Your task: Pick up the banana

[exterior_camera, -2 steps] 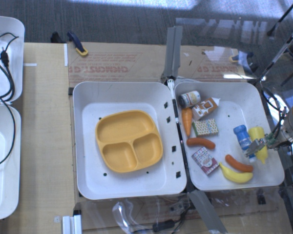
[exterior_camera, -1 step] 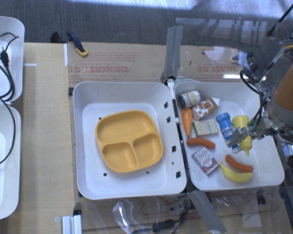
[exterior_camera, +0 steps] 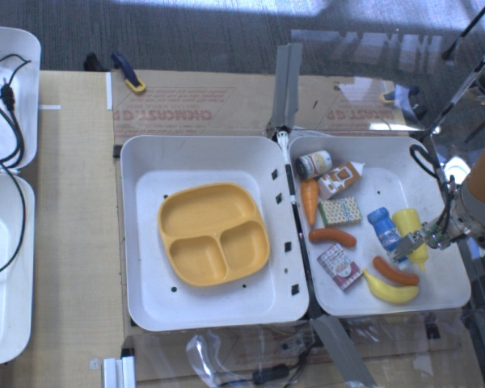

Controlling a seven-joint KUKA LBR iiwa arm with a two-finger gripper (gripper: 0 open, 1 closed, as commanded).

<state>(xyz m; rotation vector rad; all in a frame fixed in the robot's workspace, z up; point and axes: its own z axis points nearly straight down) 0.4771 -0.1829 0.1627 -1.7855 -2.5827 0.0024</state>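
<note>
Our gripper hovers over the right bin; we cannot tell how it is set. The banana lies just below and left of it, near the front wall, its long axis running left-right under a sausage.

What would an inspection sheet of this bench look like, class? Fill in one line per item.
Surface: two shallow white bins side by side, left bin, right bin, on a cardboard-covered bench.
Job's things: curved yellow banana lies at the right bin's front edge, under a red sausage.
Clutter: orange carrot, small tin can, blue bottle, yellow cup, green box; yellow three-part plastic plate in the left bin.
Grippers: gripper low over the blue bottle and cup, above the banana; finger state unclear.
Cables: black cables at far left.
Surroundings: grey carpet.
</note>
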